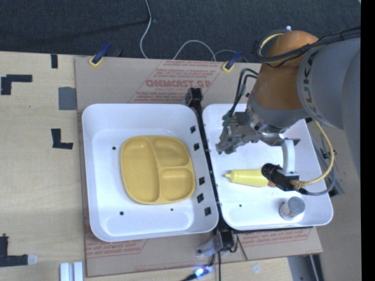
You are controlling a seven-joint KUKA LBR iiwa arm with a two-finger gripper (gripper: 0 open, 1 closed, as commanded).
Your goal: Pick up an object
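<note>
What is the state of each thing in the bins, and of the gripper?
Plate: flat, face up, in the left bin, its compartments bare.
Bottle: on its side in the right bin, tip toward the left bin.
Can: seemingly upright, in the right bin, apart from the bottle.
Gripper: over the right bin, apart from the bottle.

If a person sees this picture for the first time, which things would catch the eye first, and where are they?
The yellow plate, with its compartments, lies in the middle of the left bin and stands out most. Next comes the arm with its orange band, holding its gripper over the far left part of the right bin. In that bin lie a yellow bottle and, near the front right corner, a small grey cylinder.
</note>
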